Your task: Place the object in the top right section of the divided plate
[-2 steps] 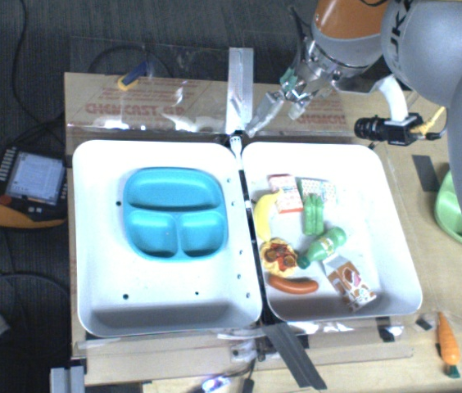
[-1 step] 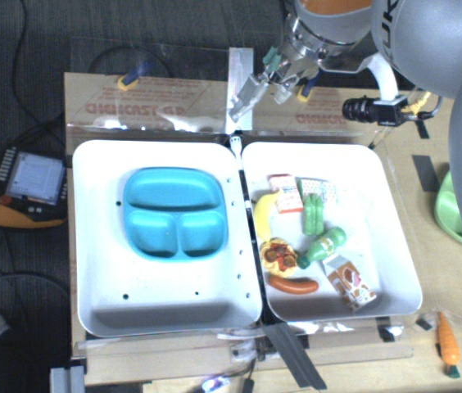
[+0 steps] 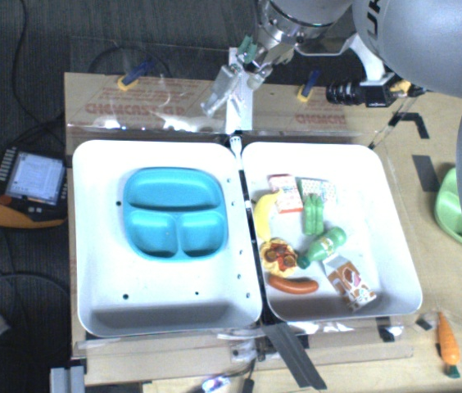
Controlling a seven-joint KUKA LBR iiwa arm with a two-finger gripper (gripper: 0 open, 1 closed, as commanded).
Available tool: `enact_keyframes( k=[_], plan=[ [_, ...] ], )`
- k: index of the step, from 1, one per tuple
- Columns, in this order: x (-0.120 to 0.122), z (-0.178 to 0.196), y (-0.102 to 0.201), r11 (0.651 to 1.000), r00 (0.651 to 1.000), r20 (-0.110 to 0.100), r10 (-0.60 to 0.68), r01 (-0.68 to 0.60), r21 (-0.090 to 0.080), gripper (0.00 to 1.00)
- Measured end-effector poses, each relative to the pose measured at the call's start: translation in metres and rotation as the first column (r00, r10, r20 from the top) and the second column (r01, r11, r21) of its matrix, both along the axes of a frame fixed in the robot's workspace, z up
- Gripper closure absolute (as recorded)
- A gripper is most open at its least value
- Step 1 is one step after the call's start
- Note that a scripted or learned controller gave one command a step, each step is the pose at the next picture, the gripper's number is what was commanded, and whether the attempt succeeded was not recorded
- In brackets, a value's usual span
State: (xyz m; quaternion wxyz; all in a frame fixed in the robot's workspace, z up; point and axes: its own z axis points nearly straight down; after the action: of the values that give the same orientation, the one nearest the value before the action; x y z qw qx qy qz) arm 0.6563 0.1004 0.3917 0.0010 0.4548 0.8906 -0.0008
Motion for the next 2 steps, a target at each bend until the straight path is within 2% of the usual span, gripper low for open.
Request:
enact_keyframes(
  k=[1, 2],
  plan=[
    [0.011, 0.01, 0.04, 0.982, 0.982, 0.0, 0.188, -0.188, -0.001, 0.0],
    [-0.008, 0.042, 0.095, 0.999, 0.999, -0.001, 0.033, -0.033, 0.002, 0.0]
  ],
)
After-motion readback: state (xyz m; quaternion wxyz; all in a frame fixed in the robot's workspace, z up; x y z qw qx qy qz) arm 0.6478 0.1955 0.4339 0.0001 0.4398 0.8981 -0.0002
